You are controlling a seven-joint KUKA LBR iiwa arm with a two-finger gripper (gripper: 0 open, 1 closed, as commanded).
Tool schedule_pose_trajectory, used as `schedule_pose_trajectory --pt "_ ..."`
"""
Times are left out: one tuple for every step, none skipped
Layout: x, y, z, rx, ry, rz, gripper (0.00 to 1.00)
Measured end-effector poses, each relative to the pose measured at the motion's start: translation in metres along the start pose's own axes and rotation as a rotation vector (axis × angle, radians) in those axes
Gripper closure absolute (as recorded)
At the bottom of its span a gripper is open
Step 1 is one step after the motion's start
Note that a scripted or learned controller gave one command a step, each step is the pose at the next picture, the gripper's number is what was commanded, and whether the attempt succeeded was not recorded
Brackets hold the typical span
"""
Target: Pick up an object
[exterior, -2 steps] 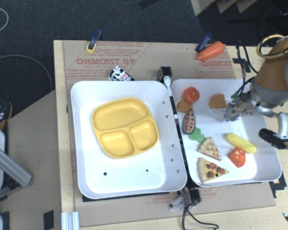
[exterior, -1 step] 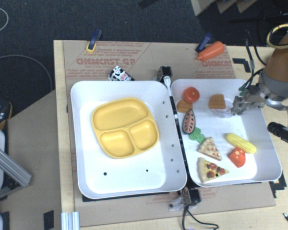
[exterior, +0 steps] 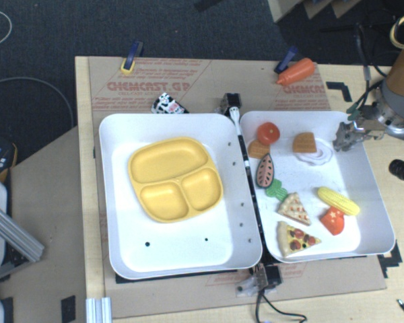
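The right bin (exterior: 370,180) holds toy food: a red tomato (exterior: 268,132), a brown bread piece (exterior: 304,143), a white ring (exterior: 316,156), a watermelon slice (exterior: 264,171), a green leafy piece (exterior: 277,192), a corn cob (exterior: 338,200), a red pepper (exterior: 332,221) and two pizza slices (exterior: 295,209) (exterior: 295,239). My gripper (exterior: 344,140) hangs over the bin's upper right part, just right of the bread and the ring. Nothing shows between its fingers.
The left bin (exterior: 121,247) carries a yellow divided plate (exterior: 174,178). An orange carrot (exterior: 296,72) lies on the bench behind the right bin. A black-and-white toy (exterior: 168,104) and a blue-yellow clamp (exterior: 130,58) sit behind the left bin.
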State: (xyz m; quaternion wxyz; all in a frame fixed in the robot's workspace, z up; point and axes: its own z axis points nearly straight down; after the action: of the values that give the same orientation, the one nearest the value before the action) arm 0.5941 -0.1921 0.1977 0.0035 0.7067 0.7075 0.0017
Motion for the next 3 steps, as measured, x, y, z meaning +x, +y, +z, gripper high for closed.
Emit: schedule_pose_trajectory --pt "0.000 0.001 -0.029 0.001 0.000 0.000 1.00" --pt "0.049 -0.005 -0.039 0.008 0.004 -0.003 1.00" --pt "0.103 -0.010 -0.028 0.010 0.004 -0.003 1.00"
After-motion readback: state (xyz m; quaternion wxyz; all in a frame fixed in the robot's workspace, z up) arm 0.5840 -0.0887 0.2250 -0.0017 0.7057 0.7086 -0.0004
